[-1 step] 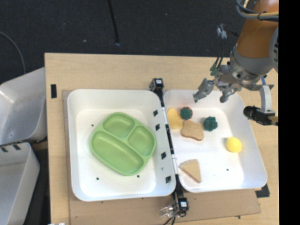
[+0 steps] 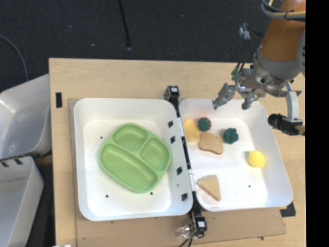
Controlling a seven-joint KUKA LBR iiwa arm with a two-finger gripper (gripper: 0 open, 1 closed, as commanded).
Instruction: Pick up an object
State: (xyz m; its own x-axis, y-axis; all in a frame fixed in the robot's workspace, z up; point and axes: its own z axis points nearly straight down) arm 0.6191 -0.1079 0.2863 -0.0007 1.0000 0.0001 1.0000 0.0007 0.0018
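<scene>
My gripper (image 2: 235,100) hangs open over the far edge of the right bin (image 2: 272,189), with nothing between its fingers. Below it in that bin lie a yellow piece (image 2: 190,129), a dark green broccoli piece (image 2: 204,123), a second broccoli piece (image 2: 230,135), a tan bread slice (image 2: 211,143), a yellow lemon-like ball (image 2: 256,159) and a tan wedge of bread (image 2: 209,186). The gripper stands above and apart from all of them.
The left bin (image 2: 87,199) holds a green divided plate (image 2: 134,156). A black-clipped divider (image 2: 180,148) runs between the bins. The grey and orange arm (image 2: 280,45) enters from the upper right. A white casing (image 2: 20,117) sits at the bench's left.
</scene>
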